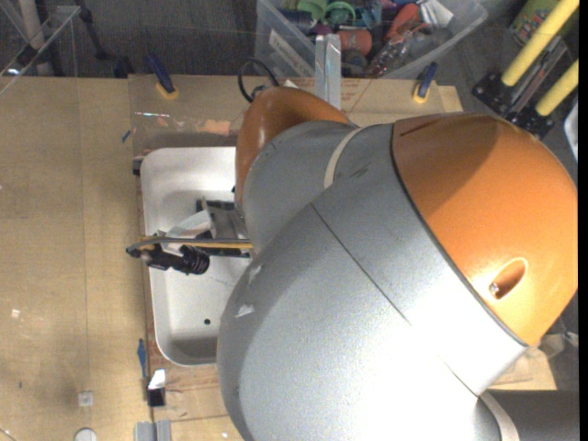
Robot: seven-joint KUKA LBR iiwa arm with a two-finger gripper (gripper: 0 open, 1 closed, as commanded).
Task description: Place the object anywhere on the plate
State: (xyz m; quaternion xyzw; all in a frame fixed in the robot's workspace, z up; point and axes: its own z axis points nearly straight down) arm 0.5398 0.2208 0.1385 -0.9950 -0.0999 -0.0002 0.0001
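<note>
Clear tub (pixel 281 37) holding toys (pixel 367 12); blue clamp (pixel 163 83) left.

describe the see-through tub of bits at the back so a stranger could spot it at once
Start from the huge grey and orange arm across the right of the view, then look past the far edge of the wooden bench. There stands a clear plastic tub. Unlike the shallow white bin on the bench, it is deep, see-through and crammed with many-coloured bits.

Arm (pixel 367 274) over most of bin (pixel 179 324); bare floor open nr front corner.
</note>
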